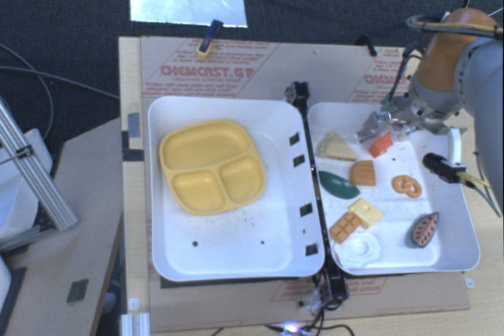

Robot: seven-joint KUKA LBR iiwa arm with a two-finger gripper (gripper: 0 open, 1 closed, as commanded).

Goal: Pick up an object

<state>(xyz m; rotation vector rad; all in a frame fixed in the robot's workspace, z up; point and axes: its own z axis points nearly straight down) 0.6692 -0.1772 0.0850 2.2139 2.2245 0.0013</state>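
Toys are lying scattered across the right bin (465, 248), 1 of 2 white bins sitting side by side on the counter (236, 63). The arm (457, 59) is reaching in from the right, and its pincer (381, 131) is hanging low over the far part of that bin. An orange-red block (380, 145) is lying directly under the pincer tips, touching or nearly touching them; whether the pincer is released or clenched, I cannot tell, and no toy is visibly sitting between its tips.

Just left of the block, a pale wedge (336, 146) is resting near the bin's inner wall. Below it, a brown bread slice (363, 172) is lying beside a dark green leaf (339, 185). A pretzel (406, 186) is sitting toward the right, a yellow cracker (365, 212) and an orange waffle (344, 227) are touching each other lower down, and a white fried egg (361, 249) is lying near the front wall. A brown shell-like piece (424, 230) is resting at the front right.

The left bin (181, 260) is holding a yellow tray (211, 166) with 3 compartments.
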